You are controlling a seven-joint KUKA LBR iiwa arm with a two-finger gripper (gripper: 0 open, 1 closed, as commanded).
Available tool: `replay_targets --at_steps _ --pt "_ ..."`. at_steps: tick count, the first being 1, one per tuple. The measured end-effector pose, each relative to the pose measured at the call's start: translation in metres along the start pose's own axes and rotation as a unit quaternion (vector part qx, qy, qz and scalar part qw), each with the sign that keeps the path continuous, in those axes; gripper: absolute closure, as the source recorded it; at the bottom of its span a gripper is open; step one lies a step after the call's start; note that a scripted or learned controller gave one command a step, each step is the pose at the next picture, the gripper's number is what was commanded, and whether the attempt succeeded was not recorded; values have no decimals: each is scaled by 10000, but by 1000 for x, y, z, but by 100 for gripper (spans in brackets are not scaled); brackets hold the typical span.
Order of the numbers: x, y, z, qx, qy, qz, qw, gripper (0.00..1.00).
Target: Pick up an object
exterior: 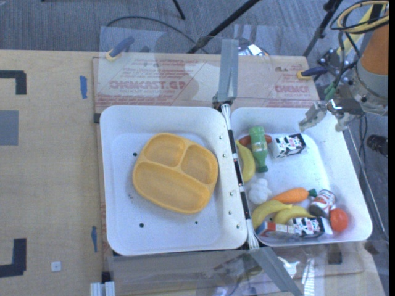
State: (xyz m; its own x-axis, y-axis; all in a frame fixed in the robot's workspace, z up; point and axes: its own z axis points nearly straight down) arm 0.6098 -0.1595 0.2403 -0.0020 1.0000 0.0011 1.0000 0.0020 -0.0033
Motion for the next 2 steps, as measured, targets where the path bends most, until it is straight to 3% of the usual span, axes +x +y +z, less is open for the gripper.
replay_targets --at_steps 1,2 --pt "-17 7 116 -45 -10 -341 9994 0" --pt "-49 -36 150 -57 92 514 9986 0"
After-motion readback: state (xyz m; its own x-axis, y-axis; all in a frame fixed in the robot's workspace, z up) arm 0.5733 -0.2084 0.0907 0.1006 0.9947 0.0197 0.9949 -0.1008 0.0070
